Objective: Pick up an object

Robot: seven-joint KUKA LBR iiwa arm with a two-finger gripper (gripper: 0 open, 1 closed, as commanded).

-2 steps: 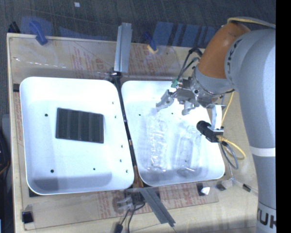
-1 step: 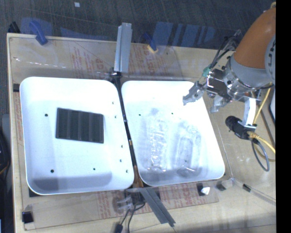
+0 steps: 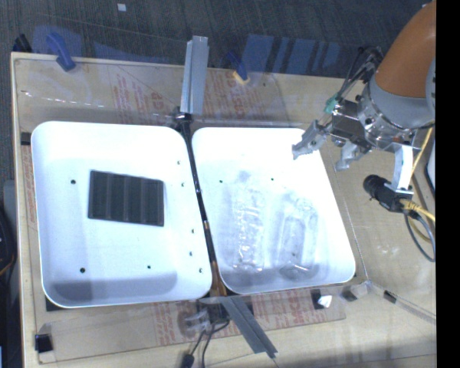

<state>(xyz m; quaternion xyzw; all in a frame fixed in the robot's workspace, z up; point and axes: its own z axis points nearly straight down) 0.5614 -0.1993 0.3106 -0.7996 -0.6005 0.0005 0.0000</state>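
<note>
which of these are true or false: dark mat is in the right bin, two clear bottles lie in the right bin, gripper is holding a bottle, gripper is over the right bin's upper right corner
1. The dark mat is in the right bin. False: it lies flat in the left bin.
2. Two clear bottles lie in the right bin. True: one bottle beside another.
3. The gripper is holding a bottle. False: nothing sits between its fingers, which are spread.
4. The gripper is over the right bin's upper right corner. True.

Two white bins (image 3: pixel 57 140) side by side on a wooden bench (image 3: pixel 100 79).
</note>
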